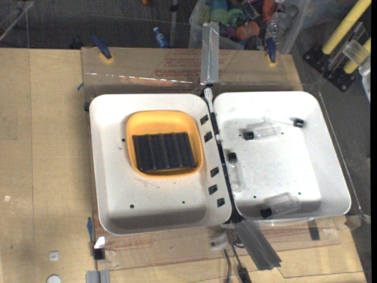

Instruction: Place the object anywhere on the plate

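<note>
Left bin [112, 208]: black ribbed block [164, 151] is seated flat on orange plate [136, 124]. Right bin [321, 175]: three clear black-capped tubes [263, 133] are scattered apart. Gripper state cannot be told.

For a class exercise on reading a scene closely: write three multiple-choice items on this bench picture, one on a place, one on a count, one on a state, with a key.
1. Where is the orange plate?
A. left bin
B. right bin
C. on the bench

2. How many clear bottles with black caps lie in the right bin?
A. one
B. two
C. four

3. What lies on the plate?
A. a clear bottle
B. a black ridged block
C. a blue clamp

Key: 1 A, it sits inside the left bin. 2 C, four black caps show. 3 B, the black ridged block covers it.
</note>
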Available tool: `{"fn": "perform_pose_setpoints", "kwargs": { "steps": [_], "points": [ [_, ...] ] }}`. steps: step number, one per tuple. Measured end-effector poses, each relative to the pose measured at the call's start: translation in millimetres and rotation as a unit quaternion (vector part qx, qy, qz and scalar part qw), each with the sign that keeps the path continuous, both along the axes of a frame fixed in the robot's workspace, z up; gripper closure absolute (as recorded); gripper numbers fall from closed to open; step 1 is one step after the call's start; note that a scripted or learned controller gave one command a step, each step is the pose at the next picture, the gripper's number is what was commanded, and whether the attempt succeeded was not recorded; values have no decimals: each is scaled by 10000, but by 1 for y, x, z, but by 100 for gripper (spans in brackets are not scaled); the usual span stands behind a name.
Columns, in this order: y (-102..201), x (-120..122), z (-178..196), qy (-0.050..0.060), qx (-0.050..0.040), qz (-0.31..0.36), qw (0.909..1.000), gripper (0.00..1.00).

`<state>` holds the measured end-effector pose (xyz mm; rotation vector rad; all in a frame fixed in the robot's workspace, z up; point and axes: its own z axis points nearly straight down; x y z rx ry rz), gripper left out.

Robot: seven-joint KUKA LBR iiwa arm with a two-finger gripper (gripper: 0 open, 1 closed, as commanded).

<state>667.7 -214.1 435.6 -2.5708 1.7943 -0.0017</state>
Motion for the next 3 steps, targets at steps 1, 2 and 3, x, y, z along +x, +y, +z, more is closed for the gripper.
{"fn": "perform_pose_setpoints", "kwargs": {
  "steps": [1,2,3],
  "points": [
    [1,0,0,-3,-17,1783,9840,100],
    [1,0,-1,-5,-18,3436,9391,100],
    [-6,0,-2,-7,-16,4889,8724,100]
  ]
}}
